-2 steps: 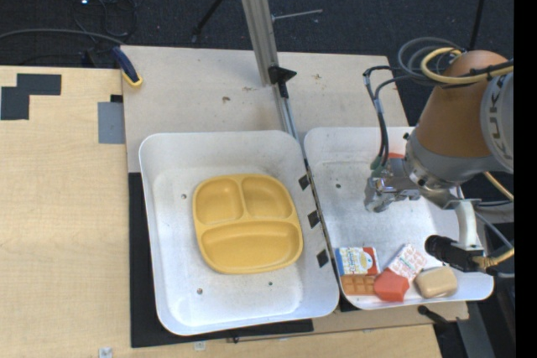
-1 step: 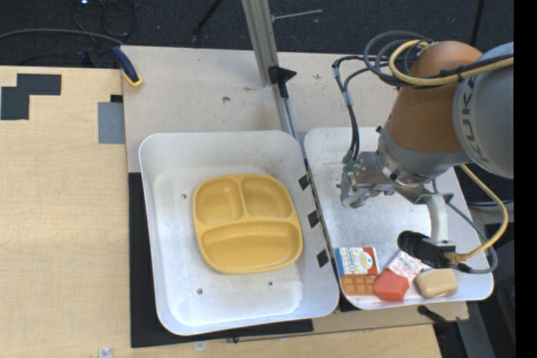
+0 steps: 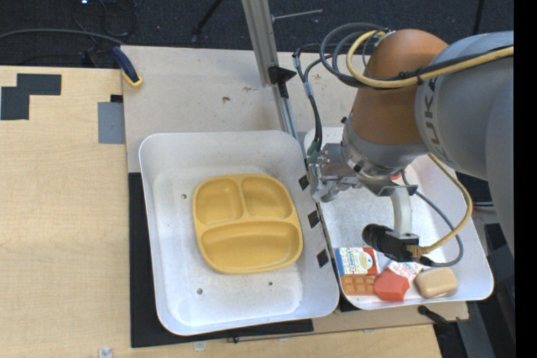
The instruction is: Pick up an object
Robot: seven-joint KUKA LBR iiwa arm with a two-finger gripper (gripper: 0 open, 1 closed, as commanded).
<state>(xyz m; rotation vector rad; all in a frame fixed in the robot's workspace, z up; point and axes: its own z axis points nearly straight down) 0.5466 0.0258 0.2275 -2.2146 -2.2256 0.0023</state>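
A yellow divided plate (image 3: 247,223) lies in the middle of the left bin (image 3: 168,180). At the front of the right bin (image 3: 478,272) lie a small carton with a red and white label (image 3: 356,261), a waffle-patterned orange piece (image 3: 358,284), a red block (image 3: 391,286) and a tan bread-like piece (image 3: 436,282). My arm (image 3: 403,96) hangs over the right bin, and its wrist covers the gripper from above. The gripper sits somewhere under the orange band, behind these small things.
A metal post (image 3: 262,21) rises behind the bins. The wooden bench top (image 3: 59,197) spreads to the left. A blue and yellow tool (image 3: 128,69) lies at the back left. Cables run across the dark floor behind.
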